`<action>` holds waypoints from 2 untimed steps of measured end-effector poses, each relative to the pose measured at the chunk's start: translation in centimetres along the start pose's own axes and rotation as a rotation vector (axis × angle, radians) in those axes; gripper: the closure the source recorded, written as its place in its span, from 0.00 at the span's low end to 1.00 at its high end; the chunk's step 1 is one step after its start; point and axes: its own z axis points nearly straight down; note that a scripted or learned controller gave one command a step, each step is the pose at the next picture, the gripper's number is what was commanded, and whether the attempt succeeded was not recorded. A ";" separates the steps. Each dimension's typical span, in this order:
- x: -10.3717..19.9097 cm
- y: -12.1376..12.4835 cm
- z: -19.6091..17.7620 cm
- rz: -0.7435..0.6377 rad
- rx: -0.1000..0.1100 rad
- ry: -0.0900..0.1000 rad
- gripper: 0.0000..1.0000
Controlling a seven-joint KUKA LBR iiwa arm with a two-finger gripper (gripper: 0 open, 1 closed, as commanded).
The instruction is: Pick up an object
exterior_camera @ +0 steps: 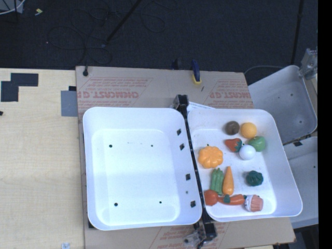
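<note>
The right bin (284, 157) holds several toy foods. An orange pumpkin (210, 157) lies near its left wall. At the back sit a brown ball (232, 127), an orange (248, 130), a green fruit (258, 143), a white ball (247, 152) and a red piece (233, 144). Toward the front are a green pod (216, 180), an upright carrot (228, 180), a dark green broccoli (254, 178), a red tomato (210, 197), a lying carrot (234, 200) and a pink-and-white cupcake (254, 203).
The left bin (89, 154) adjoins the right one along a black clipped seam (188, 160). Both rest on cardboard (129, 90) over a wooden bench (36, 165). A grey metal plate (282, 100) lies at the right, with a grey metal part (310, 62) at the frame edge.
</note>
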 end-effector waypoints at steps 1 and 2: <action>0.2 0.0 -9.9 -0.006 -0.012 -0.004 1.00; 0.1 0.0 4.6 0.000 0.004 0.002 1.00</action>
